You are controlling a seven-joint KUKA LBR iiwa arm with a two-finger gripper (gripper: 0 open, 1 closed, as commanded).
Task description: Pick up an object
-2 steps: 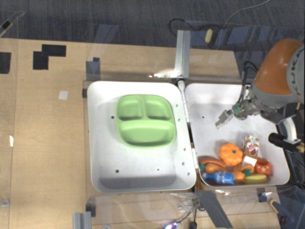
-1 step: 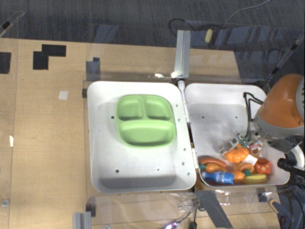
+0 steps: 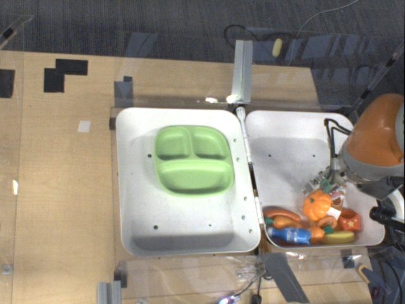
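As I look down, I see this
arm (image 3: 373, 141): over right bin (image 3: 285, 138), right edge
gripper (image 3: 330, 183): grip, I cannot tell
toys (image 3: 316, 217): right bin's front corner
green plate (image 3: 193, 159): left bin (image 3: 136, 170), middle

Tray (image 3: 193, 159): green, three compartments, in left bin (image 3: 136, 189).
Toys (image 3: 316, 217): piled in right bin's (image 3: 285, 147) near corner.
Gripper (image 3: 329, 183): just above pile.

Two white bins (image 3: 136, 170) on a pale wood bench (image 3: 57, 189). A light green tray (image 3: 193, 159) sits in the left bin. In the right bin, toys — an orange pumpkin (image 3: 316, 206), a blue bottle (image 3: 292, 235), a yellow banana (image 3: 340, 237), a red cup (image 3: 349, 221). The arm (image 3: 378, 141) is grey and orange.
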